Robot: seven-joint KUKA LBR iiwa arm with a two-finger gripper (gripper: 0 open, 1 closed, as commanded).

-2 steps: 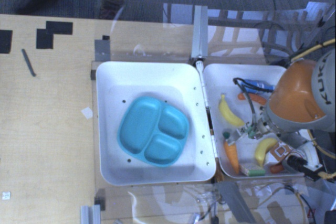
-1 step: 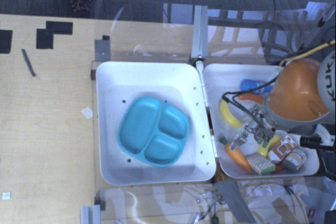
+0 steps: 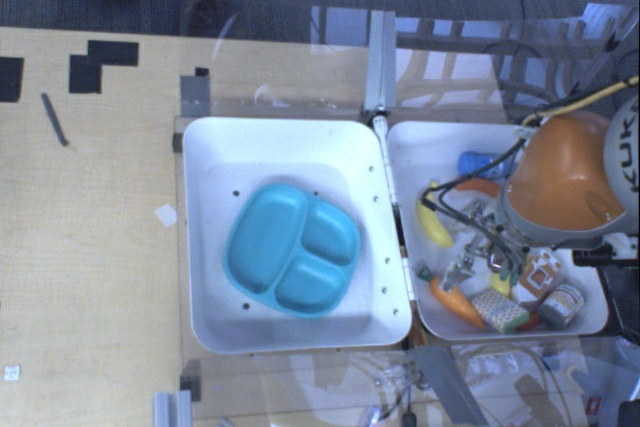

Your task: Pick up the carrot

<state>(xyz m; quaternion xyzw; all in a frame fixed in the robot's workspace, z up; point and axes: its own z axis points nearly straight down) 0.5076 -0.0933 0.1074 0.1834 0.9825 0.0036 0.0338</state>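
Gripper (image 3: 478,260), grip state not discernible, above one carrot (image 3: 455,303) in the right bin (image 3: 405,215); one blue tray (image 3: 293,248) left.

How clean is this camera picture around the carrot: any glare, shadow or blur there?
Camera view: even, soft light with no hard glare on the white right-hand bin; the small orange carrot reads slightly soft but distinct; the grey-and-orange arm's gripper sits just above it among dark cables that clutter the area; faint reflections streak the clear panel along the bottom edge.
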